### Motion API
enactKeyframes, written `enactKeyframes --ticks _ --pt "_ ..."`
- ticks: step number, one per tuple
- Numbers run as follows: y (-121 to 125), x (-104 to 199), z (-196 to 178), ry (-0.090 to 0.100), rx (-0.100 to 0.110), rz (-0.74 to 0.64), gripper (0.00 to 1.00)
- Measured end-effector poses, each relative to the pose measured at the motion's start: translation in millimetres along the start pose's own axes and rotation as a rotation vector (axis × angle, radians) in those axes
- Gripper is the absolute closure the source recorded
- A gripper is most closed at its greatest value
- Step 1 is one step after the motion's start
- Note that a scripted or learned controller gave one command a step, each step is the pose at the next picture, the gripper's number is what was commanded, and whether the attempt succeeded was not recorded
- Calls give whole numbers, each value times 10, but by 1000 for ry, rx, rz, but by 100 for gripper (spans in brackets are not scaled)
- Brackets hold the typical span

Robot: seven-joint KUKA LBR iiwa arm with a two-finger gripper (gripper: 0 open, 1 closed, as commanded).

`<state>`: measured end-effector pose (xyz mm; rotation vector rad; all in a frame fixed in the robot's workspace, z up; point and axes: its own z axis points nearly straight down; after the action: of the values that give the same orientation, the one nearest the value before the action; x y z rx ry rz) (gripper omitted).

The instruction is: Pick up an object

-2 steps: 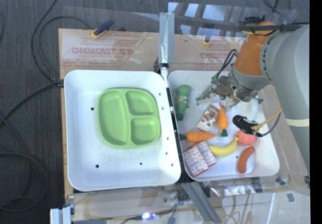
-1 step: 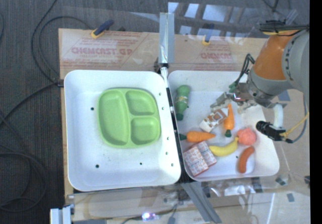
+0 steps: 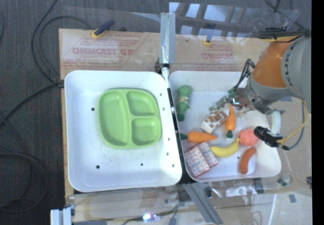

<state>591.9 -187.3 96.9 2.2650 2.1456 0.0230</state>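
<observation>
Arm [image 3: 283, 75] reached in low over right bin [image 3: 268, 171], hand [image 3: 234, 101] above upright carrot [image 3: 231, 119]; grip state could not be told, fingers indistinct.

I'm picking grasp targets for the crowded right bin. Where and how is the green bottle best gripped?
Take the green bottle across its body, coming straight down. It lies flat, lengthwise along the right bin's left wall, apart from the other toys. Fingers should probably close across its narrow width, though the wall side looks tight.
</observation>
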Motion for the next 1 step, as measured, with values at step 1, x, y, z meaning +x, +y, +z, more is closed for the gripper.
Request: enactKeyframes --ticks 1 --pt "18 15 -107 4 -3 -2 100"
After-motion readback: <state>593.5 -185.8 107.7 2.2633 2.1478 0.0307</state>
